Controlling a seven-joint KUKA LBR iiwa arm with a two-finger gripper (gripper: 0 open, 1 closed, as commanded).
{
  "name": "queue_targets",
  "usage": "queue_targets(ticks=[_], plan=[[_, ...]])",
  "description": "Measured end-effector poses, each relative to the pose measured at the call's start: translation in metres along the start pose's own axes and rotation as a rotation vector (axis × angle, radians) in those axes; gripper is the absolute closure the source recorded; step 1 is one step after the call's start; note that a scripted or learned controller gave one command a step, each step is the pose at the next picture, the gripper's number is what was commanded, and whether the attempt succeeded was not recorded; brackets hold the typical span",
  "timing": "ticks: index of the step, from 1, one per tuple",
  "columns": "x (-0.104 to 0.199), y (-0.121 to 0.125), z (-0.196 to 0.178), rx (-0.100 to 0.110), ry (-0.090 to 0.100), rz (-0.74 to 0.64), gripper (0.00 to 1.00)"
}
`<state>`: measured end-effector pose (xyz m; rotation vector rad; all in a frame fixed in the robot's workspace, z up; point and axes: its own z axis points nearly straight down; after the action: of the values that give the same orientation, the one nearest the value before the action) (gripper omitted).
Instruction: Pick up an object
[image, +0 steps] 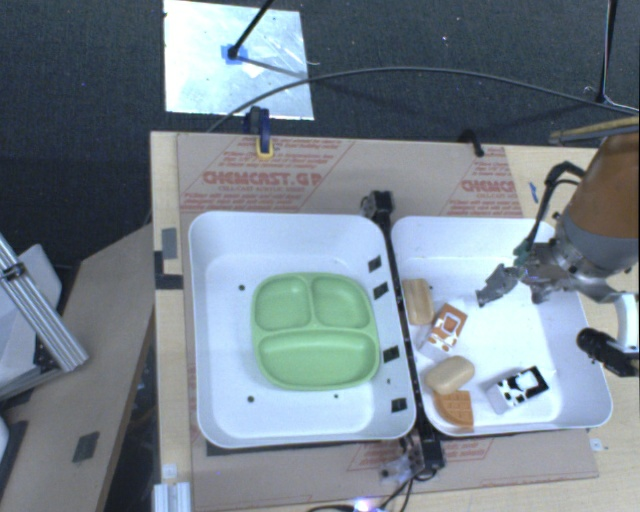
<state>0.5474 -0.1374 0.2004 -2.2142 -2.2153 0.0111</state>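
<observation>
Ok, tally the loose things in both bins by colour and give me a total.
Green divided plastic plate: 1
Tan food-like pieces (block, rounded bun): 2
Orange waffle-patterned wedge: 1
Orange-and-white square piece: 1
Black-and-white small box: 1
Total: 6

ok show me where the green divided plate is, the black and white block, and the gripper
green divided plate (316, 330), camera view, middle ridge.
black and white block (519, 389), camera view, top face.
gripper (497, 287), camera view, between the fingertips.
</observation>
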Motion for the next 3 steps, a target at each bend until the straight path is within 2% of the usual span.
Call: queue_targets(ticks=[1,2,3], plan=[[0.000,0.003,-0.007,-0.012,-0.002,-0.003,0.00],[0.004,0.011,0.051,-0.010,-0.001,-0.002,0.00],[0.014,0.013,0.099,-0.023,0.002,0.000,0.00]])
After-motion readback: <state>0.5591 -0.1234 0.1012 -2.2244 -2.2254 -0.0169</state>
